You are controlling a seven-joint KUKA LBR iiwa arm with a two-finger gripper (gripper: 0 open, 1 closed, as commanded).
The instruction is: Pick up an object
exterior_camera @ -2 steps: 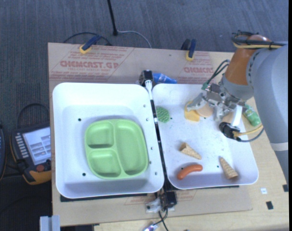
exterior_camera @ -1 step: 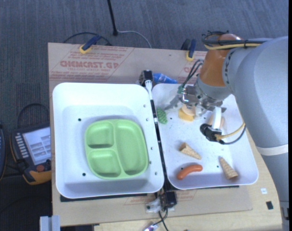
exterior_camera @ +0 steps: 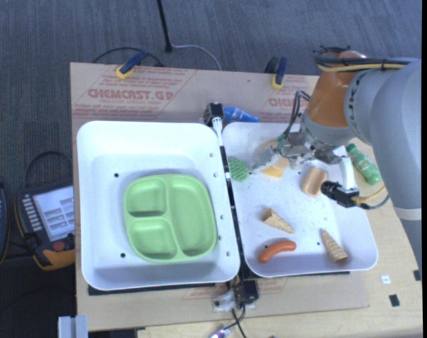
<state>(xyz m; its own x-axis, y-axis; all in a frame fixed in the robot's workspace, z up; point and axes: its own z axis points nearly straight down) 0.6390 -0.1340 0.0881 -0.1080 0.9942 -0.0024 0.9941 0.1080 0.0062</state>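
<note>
- My gripper (exterior_camera: pixel 292 148) hangs low over the right bin (exterior_camera: pixel 361 259), near the yellow wedge (exterior_camera: pixel 273 170), a likely pick.
- I cannot tell how my jaws stand.
- The left bin (exterior_camera: pixel 101 189) holds a green divided tray (exterior_camera: pixel 170 217).

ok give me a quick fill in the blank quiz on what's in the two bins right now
1. The green divided tray lies in the ____ bin as the camera sees it.
2. That tray has ____ compartments.
3. The orange hot dog lies between two ____-shaped pieces, one above it and one to its right.
4. The arm's wrist hangs over the ____ bin.

Missing words: left; three; cone; right
</note>
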